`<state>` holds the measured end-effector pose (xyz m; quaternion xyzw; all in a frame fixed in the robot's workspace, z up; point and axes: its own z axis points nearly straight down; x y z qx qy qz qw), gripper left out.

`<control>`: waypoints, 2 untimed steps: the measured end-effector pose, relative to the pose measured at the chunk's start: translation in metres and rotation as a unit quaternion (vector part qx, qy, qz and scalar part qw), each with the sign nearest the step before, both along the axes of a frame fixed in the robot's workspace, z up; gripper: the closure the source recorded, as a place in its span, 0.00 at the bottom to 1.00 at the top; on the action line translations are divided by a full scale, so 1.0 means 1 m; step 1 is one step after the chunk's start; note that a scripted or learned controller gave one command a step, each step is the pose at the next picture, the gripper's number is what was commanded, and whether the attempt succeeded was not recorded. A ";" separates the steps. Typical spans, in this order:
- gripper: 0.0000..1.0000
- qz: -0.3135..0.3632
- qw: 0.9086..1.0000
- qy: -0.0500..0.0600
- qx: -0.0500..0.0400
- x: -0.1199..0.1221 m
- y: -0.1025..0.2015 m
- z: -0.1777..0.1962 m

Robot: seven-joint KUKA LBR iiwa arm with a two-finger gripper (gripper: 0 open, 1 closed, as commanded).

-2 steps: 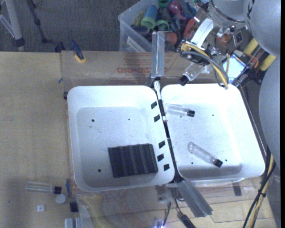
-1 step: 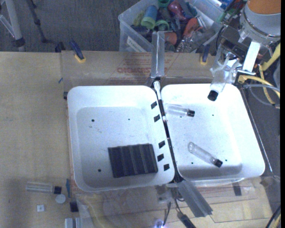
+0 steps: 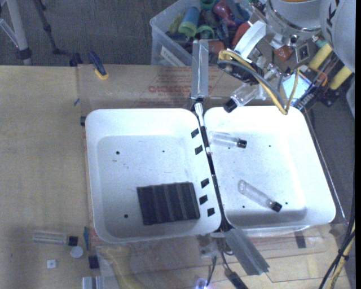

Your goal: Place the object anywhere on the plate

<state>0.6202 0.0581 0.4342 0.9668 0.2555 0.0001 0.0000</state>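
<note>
Above the far edge of the right bin (image 3: 316, 163) I see the gripper (image 3: 248, 93) pinching a clear tube with a black cap (image 3: 240, 100), lifted off the bin floor. Two more clear tubes (image 3: 227, 140) (image 3: 258, 195) lie in that bin, and the dark ribbed plate (image 3: 168, 202) sits in the left bin (image 3: 113, 130).

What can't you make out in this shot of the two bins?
- Gripper: fingers lost in wrist clutter and glare, camera view; a clear tube seems to hang there, grip unclear.
- Arm: cut off by the top edge.
- Dark ridged plate: surface detail too dark.
</note>
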 end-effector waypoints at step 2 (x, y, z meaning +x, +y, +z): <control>1.00 -0.054 0.999 0.000 0.000 0.012 0.112 -0.041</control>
